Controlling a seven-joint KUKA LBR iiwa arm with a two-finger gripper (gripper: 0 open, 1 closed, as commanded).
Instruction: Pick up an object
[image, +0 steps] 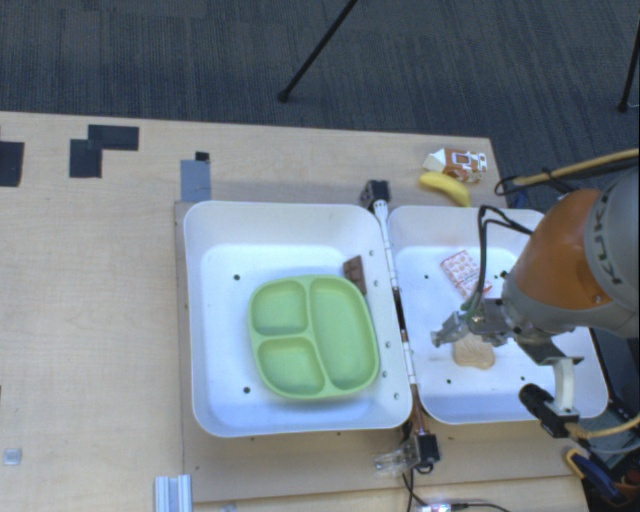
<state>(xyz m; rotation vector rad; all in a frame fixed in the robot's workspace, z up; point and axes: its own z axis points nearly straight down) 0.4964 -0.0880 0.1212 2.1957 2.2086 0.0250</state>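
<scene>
The claw (462, 330) hangs low in the right bin (430, 395), just over a pale tan lump (474, 354); whether it is released or clenched I cannot tell. The risk — closing beside the low, rounded lump, so it slips free or gets nudged away. One red-patterned packet (459, 267) lies nearby. The left bin (205, 330) holds one green divided tray (313, 337) and one brown piece (353, 269). On the surface (90, 330) beyond — one banana (444, 186), one small carton (462, 160).
</scene>
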